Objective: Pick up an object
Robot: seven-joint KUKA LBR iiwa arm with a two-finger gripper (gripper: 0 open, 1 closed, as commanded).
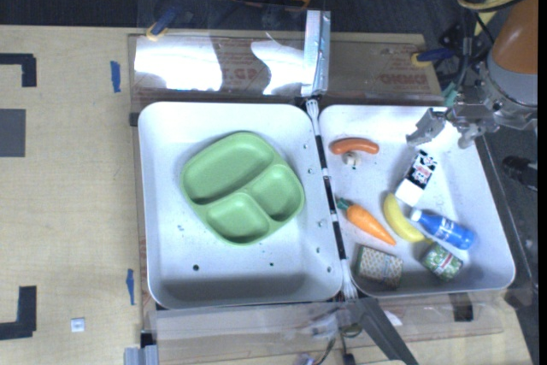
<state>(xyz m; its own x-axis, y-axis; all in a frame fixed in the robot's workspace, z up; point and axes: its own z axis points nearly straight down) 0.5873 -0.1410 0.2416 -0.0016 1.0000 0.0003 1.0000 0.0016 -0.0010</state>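
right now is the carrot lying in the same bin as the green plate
No, the carrot lies in the right bin beside the banana, while the green plate sits in the left bin.

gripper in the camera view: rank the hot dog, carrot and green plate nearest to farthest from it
From the gripper:
1. hot dog, at the right bin's back, on its left side
2. carrot, by the divider, toward the front
3. green plate, in the left bin

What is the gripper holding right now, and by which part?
Nothing. The gripper hangs open over the right bin's far corner, above the white bottle, with no object between its jaws.
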